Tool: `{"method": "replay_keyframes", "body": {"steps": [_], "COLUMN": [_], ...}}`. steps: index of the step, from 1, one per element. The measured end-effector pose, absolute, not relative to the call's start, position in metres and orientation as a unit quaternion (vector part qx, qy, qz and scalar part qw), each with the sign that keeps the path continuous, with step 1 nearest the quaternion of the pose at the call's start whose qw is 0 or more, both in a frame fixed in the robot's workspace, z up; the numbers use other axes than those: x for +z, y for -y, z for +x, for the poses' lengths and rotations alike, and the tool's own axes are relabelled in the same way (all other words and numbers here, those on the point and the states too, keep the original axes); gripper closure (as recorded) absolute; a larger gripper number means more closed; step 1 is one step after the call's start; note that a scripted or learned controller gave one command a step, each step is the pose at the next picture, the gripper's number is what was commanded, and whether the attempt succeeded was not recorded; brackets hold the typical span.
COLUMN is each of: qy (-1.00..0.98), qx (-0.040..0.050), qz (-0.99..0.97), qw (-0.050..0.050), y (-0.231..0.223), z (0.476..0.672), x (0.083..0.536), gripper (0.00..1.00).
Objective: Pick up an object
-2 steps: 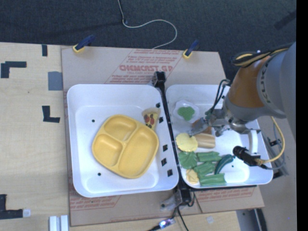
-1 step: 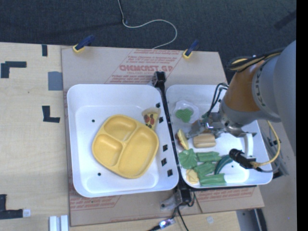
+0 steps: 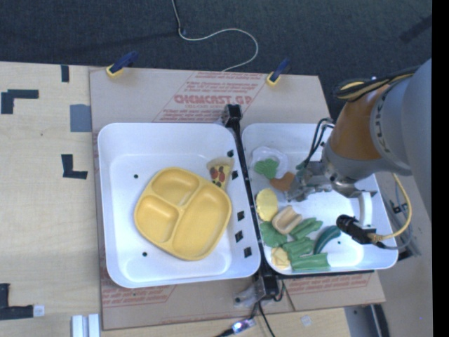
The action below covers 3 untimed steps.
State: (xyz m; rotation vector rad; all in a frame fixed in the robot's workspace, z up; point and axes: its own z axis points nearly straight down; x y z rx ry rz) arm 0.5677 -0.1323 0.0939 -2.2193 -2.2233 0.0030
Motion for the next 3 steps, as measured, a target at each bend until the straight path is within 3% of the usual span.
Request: {"method": "replay_keyframes", "body": {"steps": [3], "qy": [0.708], "qx": [-0.0001], "qz": [-0.707], "qw": [0.000], "y": [0.139], "z": [0.565], "x": [0.226], "gripper": [1.00]}}
